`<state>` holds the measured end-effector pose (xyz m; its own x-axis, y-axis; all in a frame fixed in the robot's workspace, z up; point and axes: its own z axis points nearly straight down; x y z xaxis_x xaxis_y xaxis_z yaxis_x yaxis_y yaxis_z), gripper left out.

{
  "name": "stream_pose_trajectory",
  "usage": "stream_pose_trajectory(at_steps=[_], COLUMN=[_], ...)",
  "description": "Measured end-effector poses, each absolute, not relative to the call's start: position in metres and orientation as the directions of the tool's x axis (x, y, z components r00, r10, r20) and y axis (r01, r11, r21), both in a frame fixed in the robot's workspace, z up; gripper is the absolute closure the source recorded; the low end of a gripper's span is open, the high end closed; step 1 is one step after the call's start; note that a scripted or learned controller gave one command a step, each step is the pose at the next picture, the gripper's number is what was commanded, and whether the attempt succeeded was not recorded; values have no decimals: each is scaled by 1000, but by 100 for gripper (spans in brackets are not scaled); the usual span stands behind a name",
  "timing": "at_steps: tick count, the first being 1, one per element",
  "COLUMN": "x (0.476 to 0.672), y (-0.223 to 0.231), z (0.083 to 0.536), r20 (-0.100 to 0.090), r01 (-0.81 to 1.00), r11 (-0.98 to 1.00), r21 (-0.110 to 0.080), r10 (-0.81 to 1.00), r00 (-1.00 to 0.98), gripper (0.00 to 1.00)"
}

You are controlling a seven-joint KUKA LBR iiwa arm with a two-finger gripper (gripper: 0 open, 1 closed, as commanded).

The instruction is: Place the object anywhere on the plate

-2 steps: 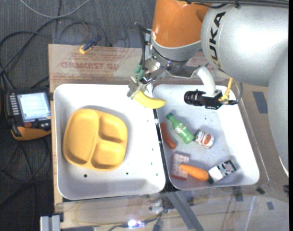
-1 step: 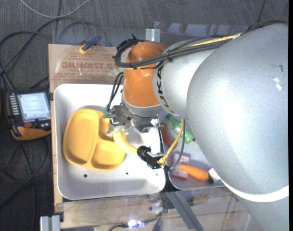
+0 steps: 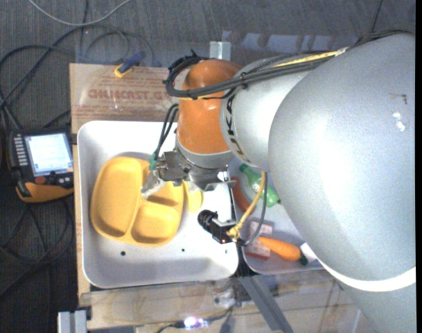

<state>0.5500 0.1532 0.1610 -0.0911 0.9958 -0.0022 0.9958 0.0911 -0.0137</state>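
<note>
Tool: tool (image 3: 154, 180) sits low over the yellow plate (image 3: 120, 201), at the plate's right part near the divider ridge; cannot tell its state, parts too small and blurred.
Arm: grey arm (image 3: 335, 151) comes in from the bench's right side and covers most of the right bin; orange band (image 3: 204, 120) directly above the wrist, black cables looped around it.
Plate: yellow, divided into compartments, lies in the left bin (image 3: 100, 262), toward that bin's left and middle; rests flat on the bin floor.
Object: which thing is the task's object is unclear; nothing can be made out at the tool tip.
Right bin: only a strip shows (image 3: 266, 266) under the arm; an orange carrot-like item (image 3: 283, 248) lies near its front edge, a green item (image 3: 260, 189) further back, partly hidden by the arm.
Black part: small black piece (image 3: 212, 222) with wiring hangs just right of the plate, over the left bin's right edge.
Bench: wooden board (image 3: 113, 96) at the back edge with faded red lettering; a blue-and-yellow item (image 3: 127, 64) lies at its back left corner.
Off bench: handheld screen unit (image 3: 44, 155) lies on the floor to the left, cables around it.
</note>
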Motion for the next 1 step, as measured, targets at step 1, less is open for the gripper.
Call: stream_pose_trajectory(at_steps=[1], x=[494], y=[160], z=[95], r20=[-1], r01=[989], r11=[145], r21=[2], r10=[989], r00=[-145], gripper=[0])
